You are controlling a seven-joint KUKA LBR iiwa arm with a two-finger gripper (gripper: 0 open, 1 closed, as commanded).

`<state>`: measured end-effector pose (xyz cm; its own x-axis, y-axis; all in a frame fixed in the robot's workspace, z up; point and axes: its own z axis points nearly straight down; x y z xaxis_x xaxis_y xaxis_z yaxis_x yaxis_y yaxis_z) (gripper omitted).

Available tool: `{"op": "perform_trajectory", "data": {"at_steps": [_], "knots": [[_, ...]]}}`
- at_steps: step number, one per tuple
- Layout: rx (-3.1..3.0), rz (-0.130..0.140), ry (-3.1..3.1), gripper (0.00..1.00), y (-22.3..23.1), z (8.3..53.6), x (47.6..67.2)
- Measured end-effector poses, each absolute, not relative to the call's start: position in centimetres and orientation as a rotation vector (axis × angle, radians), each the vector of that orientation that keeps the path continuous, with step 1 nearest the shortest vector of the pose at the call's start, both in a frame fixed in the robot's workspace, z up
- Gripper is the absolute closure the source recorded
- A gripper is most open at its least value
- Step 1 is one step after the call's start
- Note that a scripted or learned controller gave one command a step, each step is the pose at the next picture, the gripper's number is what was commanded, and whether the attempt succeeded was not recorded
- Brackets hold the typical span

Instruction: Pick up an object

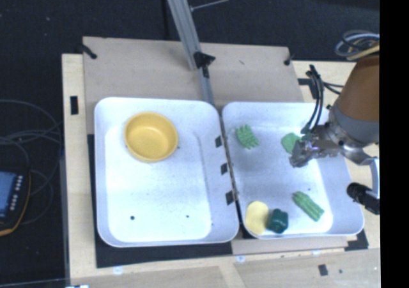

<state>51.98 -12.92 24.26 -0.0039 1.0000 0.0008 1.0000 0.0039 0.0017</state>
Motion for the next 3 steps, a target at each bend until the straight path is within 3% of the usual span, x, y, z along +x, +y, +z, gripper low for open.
{"op": "perform_trajectory", "data": {"at_steps": [3], "knots": [[2.217,0.002,2.226,1.00,4.2,24.6,52.6]]}}
